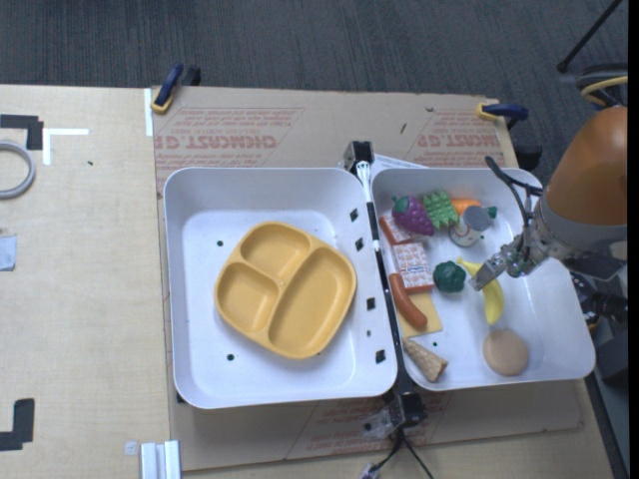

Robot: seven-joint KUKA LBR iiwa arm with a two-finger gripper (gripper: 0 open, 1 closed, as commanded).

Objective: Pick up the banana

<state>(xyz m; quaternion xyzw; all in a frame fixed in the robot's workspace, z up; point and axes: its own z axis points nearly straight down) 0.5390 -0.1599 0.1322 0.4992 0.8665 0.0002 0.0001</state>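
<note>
The yellow banana (492, 305) lies in the right bin (559, 357), right of centre, running from upper left to lower right. My gripper (489, 272) is low over the banana's upper end and hides that end. The arm's orange band and grey wrist reach in from the right edge. A small yellow tip shows just left of the gripper, beside a dark green toy vegetable (449, 276).
Around the banana lie purple grapes (412, 215), green grapes (439, 208), a carrot (465, 206), a cracker box (410, 259), a hot dog (404, 300), a bread wedge (424, 359) and a tan round bun (506, 352). The left bin (190, 367) holds a yellow divided plate (287, 289).
</note>
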